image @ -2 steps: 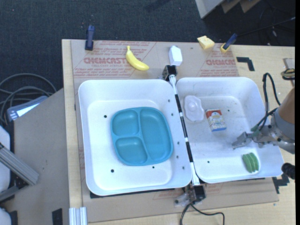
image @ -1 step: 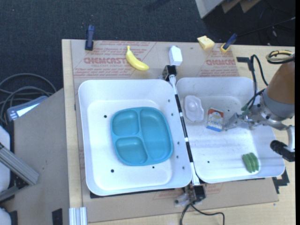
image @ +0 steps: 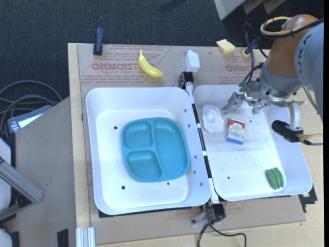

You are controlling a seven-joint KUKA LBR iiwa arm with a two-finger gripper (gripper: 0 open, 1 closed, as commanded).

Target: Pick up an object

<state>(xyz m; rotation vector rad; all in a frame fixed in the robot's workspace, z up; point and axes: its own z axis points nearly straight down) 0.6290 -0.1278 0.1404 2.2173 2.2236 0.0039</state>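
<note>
Arm came in from the right, gripper (image: 243, 104) hung over the far end of the right bin (image: 295, 187). Fingers were spread apart, nothing between them. Gripper touched none of the objects.

Right bin held three things:
- white lump (image: 212, 118), possibly crumpled plastic, too washed out to tell, by the bin's left wall, just below-left of the gripper
- small carton (image: 236, 131), red, white and blue, just beside the lump and nearly under the gripper
- green object (image: 275, 178) near the bin's front right corner, well apart from the other two

Left bin (image: 103, 189) held a blue divided plate (image: 154, 149), lying flat in the middle.

On the bench (image: 82, 138) behind the bins were a banana (image: 149, 67), a white object (image: 192, 60), a yellow block (image: 225, 46) and a dark blue item (image: 98, 40) at the far left corner.
</note>
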